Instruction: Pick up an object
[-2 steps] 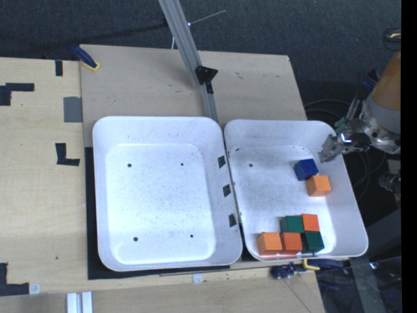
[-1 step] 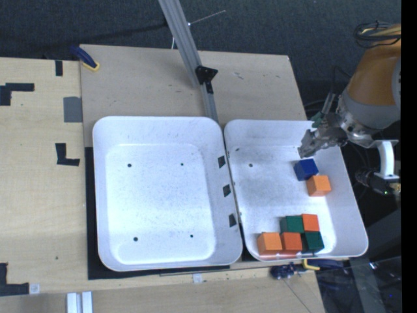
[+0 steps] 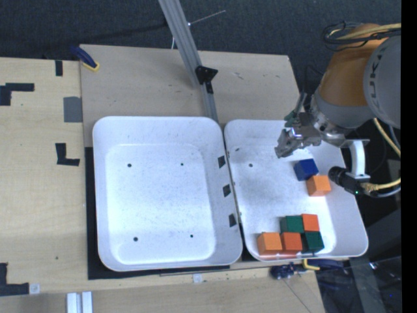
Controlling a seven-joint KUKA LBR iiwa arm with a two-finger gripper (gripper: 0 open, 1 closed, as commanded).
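The right bin (image 3: 260, 188) holds several small blocks. A blue block (image 3: 305, 169) lies near its right side, and an orange block (image 3: 318, 185) touches it just below. At the bin's front edge a cluster of orange and green blocks (image 3: 293, 235) sits packed together. My gripper (image 3: 288, 144) hangs over the upper part of the right bin, just up and left of the blue block, and I see nothing held between its fingers.
The left bin (image 3: 159, 188) stands beside the right one. A slanted metal rail (image 3: 186, 38) runs from the top down to the bins' shared corner. The arm's orange band (image 3: 348, 77) and grey body fill the upper right.
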